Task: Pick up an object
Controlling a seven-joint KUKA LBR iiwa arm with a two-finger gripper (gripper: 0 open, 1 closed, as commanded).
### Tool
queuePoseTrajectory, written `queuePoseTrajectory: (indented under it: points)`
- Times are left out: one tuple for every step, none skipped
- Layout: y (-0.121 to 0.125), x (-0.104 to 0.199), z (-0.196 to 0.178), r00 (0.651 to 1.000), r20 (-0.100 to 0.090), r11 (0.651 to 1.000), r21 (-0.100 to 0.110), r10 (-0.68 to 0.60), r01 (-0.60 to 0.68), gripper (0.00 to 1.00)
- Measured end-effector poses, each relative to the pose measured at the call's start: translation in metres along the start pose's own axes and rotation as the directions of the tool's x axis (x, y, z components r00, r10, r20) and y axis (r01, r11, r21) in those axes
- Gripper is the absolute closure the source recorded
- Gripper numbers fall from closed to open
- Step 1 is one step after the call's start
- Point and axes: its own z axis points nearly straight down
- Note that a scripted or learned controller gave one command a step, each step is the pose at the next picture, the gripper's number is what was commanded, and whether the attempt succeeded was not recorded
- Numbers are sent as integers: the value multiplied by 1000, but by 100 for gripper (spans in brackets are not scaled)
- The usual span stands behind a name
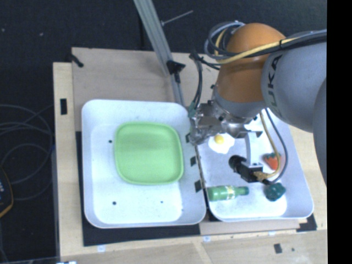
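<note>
Green plastic bottle [226,192] lies lengthwise along the right bin's [300,202] front edge, well below the gripper [206,126], whose grip I honestly cannot tell.

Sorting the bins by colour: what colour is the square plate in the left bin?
Light green; the plate shows plainly in the camera view, lying flat in the left bin.

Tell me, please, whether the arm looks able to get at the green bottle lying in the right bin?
Probably yes: the green bottle lies on its side near the right bin's front edge, with nothing on top of it, and the claw hangs over that bin.
</note>
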Motion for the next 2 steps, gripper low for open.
queuePoseTrajectory:
  points:
    - [-18,45,0,1000,0,1000,0,1,-1,100]
    - [-18,43,0,1000,1,1000,0,4,-4,0]
